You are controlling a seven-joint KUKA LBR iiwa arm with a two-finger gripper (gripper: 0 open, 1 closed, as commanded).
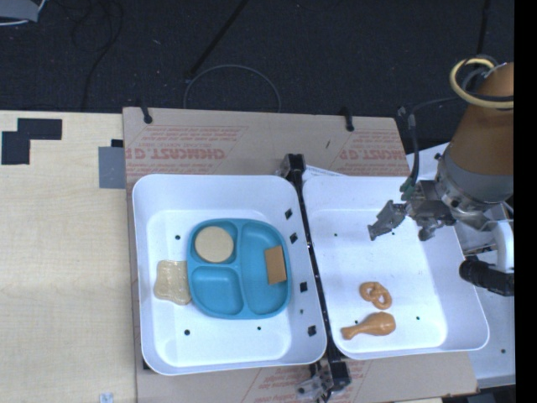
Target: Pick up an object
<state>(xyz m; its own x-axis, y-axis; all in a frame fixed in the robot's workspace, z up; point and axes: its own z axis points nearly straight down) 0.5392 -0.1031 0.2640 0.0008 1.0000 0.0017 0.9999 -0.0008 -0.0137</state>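
Observation:
In the right bin (453, 326) lie a brown pretzel (375, 293) and, just in front of it, a tan drumstick (369, 327). My gripper (404, 227) hangs over the back half of this bin, behind and slightly right of the pretzel and well apart from it. Its fingers are open with nothing between them. The left bin (159, 200) holds a blue divided plate (226, 296) carrying a round tan disc (213, 243) and a brown rectangular slab (275, 264). A pale bread piece (173, 281) rests against the plate's left edge.
The grey arm with its orange band (487, 133) comes in from the right over the right bin's rim. A black divider (304, 250) runs between the two bins. Cardboard (252, 145) lies under the bins, and cables trail on the dark floor behind.

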